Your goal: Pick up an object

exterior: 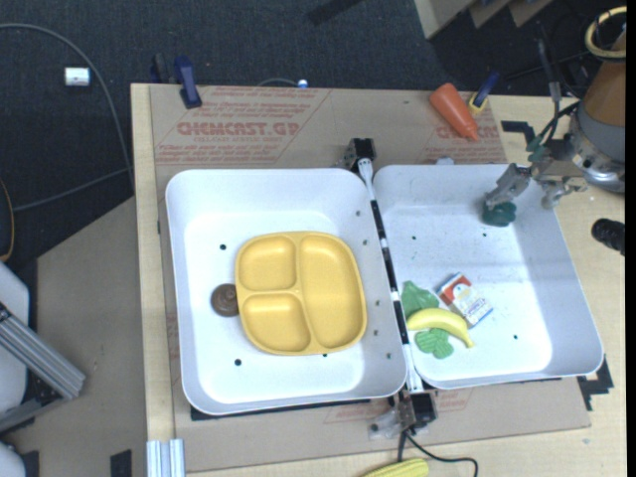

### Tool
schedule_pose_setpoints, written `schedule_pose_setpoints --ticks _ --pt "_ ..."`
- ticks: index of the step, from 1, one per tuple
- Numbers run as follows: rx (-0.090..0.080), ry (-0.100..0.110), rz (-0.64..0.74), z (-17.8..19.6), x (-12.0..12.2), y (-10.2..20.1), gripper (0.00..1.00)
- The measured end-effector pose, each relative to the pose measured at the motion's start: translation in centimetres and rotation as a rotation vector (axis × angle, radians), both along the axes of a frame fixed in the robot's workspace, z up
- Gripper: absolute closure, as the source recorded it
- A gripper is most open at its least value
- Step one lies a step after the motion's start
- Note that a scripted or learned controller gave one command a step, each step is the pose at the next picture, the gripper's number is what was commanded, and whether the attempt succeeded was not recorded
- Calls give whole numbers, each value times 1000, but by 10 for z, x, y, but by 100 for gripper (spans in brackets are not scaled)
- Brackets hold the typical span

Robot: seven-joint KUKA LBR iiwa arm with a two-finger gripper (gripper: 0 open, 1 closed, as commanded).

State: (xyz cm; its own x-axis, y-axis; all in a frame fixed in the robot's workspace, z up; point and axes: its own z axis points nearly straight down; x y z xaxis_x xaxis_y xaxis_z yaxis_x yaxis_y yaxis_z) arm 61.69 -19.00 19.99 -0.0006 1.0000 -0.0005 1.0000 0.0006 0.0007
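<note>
My gripper hangs over the far right corner of the right bin, and its fingers look spread open with nothing between them. A small dark green object lies on the bin floor just under the left fingertip. Near the front of the same bin lie a yellow banana, green leafy pieces and a small red and white box.
The left bin holds a yellow divided plate and a brown round object beside the plate's left edge. An orange object lies on the bench behind the right bin. A black divider runs between the bins.
</note>
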Motion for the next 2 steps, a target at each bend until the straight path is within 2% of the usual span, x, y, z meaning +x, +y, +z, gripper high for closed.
schedule_pose_setpoints --ticks 1,2 --pt "2 3 1 -116 49 -16 0" --pt "-2 -1 2 -104 51 -17 100"
